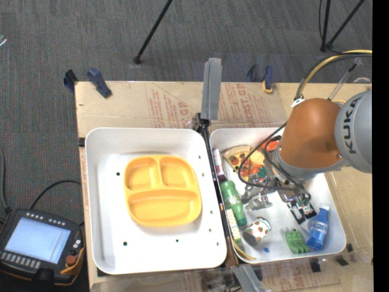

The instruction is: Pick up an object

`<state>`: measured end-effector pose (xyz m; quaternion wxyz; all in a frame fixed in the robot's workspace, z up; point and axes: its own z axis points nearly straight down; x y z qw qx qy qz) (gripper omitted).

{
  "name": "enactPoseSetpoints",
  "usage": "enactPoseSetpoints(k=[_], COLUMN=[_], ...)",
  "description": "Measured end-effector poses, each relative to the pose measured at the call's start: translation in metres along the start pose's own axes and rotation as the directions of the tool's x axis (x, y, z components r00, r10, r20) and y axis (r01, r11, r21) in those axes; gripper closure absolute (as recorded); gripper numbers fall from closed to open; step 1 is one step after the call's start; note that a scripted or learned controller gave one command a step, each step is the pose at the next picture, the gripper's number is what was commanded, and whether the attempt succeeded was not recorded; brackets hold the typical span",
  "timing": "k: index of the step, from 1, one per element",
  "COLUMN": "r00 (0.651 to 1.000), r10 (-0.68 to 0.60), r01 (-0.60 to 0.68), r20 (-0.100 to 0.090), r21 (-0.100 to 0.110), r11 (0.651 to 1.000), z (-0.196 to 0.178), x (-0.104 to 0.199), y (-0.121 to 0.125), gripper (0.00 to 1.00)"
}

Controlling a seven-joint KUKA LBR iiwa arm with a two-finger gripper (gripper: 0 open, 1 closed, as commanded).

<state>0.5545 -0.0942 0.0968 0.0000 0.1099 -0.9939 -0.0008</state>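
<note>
Camera view, from above at a slant: my gripper hangs low in the right bin, under my orange wrist band, amid the clutter; can't tell its state, too much metal and cable mixed w/ the objs there. Nothing visibly held. Candidates all sit in that bin: green bottle lying along the left wall, pizza-slice toy toward the back-left, a small white mug w/ red and green spots near the front, a green knobbly toy and blue bottle at front-right, touching or nearly so. My guess: all light plastic, stiff, some slick. The green bottle is round, likely to roll, so I'd pinch across its body mid-length; the mug looks easier by its rim. The bottle hugs the bin wall, so little finger room on that side; the front-right pair crowd the corner. The mug has the most open floor around it. Left bin holds a yellow divided tray, w/ bare white floor around it, well apart from me.
</note>
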Motion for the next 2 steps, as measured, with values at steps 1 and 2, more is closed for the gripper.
enactPoseSetpoints(k=[1, 2], r00=[1.000, 0.995], r10=[-0.001, 0.104], r01=[0.001, -0.104], r20=[0.000, 0.002], r21=[0.000, 0.000], r11=[1.000, 0.995], z=[0.000, 0.008], x=[0.000, -0.062], y=[0.000, -0.014], gripper=[0.00, 0.00])
